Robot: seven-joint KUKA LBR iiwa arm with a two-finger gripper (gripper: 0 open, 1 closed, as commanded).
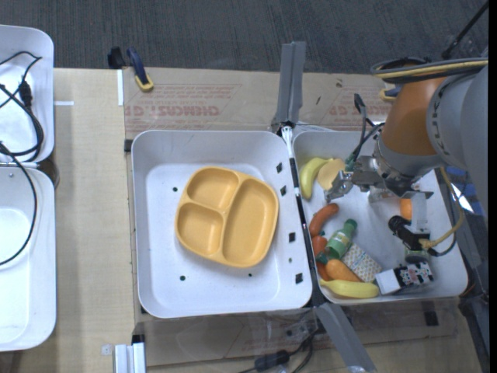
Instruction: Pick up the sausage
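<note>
The sausage [323,217] is a short orange-red link lying at a slant near the left wall of the right bin [458,274]. The gripper [346,179] hangs over the upper left part of that bin, just above and to the right of the sausage's upper end. It sits close to a pale yellow piece [331,169] and a green-yellow banana [311,176]. Nothing shows between the gripper and the sausage, and the sausage rests on the bin floor. The grey arm with its orange band [408,119] covers the bin's upper right.
Below the sausage lie a green bottle [340,239], a carrot [342,270], a yellow banana [351,288], a speckled packet [363,261] and a black-and-white item [411,274]. An orange object [406,207] lies by the arm. The left bin [155,286] holds a yellow divided plate [227,216].
</note>
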